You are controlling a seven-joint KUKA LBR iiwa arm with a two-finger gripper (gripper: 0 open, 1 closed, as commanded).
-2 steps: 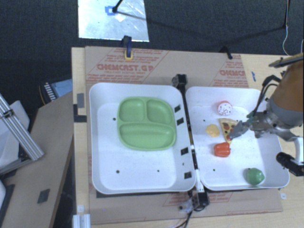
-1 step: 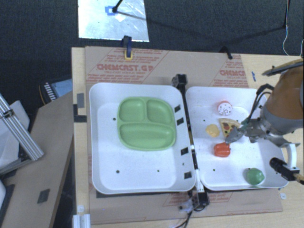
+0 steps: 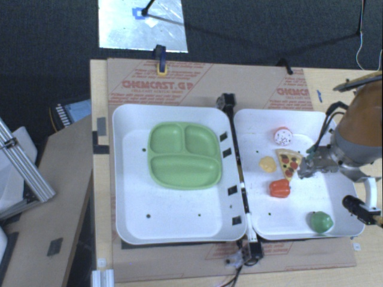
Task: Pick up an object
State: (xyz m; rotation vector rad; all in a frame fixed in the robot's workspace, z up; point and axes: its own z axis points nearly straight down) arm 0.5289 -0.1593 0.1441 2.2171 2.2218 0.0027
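Observation:
The right bin [image 3: 299,220] holds several toy foods: a white and red round piece [image 3: 283,137], a yellow lump [image 3: 267,164], a pizza slice [image 3: 289,161], a red pepper [image 3: 279,188] and a green ball [image 3: 321,221]. My gripper [image 3: 306,167] hangs low over this bin, right beside the pizza slice's right edge. The arm's grey wrist and orange band [image 3: 362,127] reach in from the right.
The left bin [image 3: 128,220] carries a green divided plate [image 3: 182,155] near its middle. A black divider with clips [image 3: 234,160] runs between the bins. A black fitting [image 3: 359,208] sits at the right bin's right edge.

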